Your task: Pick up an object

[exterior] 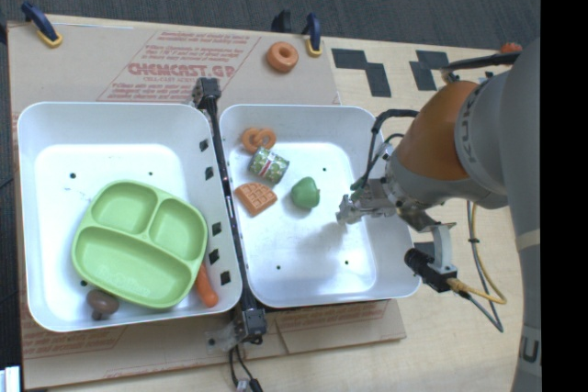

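Claw (347, 212) low in the right bin (363, 119), nothing visibly in it.

I can't tell its spread; the green lump (305, 193) lies just left, near the waffle piece (255, 197) and can (268, 164) (a crowded cluster). I'd fear nudging it into them; open floor lies below.

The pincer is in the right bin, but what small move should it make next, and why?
Probably a short slide toward the green object. The pincer sits low in the right bin, just beside that object and apart from it, with bare floor between. It looks like the nearest item, and it stands apart from the others.
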Action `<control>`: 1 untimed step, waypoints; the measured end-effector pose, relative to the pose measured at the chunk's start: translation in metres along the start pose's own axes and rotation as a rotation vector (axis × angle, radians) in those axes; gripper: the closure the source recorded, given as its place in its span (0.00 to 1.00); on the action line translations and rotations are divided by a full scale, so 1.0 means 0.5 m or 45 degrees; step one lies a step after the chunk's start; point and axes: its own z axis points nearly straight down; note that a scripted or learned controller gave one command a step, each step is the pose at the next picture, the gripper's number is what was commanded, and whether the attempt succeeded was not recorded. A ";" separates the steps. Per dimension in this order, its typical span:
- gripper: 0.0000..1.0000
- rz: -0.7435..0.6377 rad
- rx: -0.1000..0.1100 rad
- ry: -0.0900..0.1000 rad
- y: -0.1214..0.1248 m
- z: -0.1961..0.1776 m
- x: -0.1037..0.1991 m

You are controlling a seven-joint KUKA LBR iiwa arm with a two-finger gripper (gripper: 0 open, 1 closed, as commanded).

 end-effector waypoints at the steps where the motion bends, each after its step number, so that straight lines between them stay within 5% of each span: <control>1: 1.00 0.008 -0.006 -0.001 -0.056 -0.267 -0.001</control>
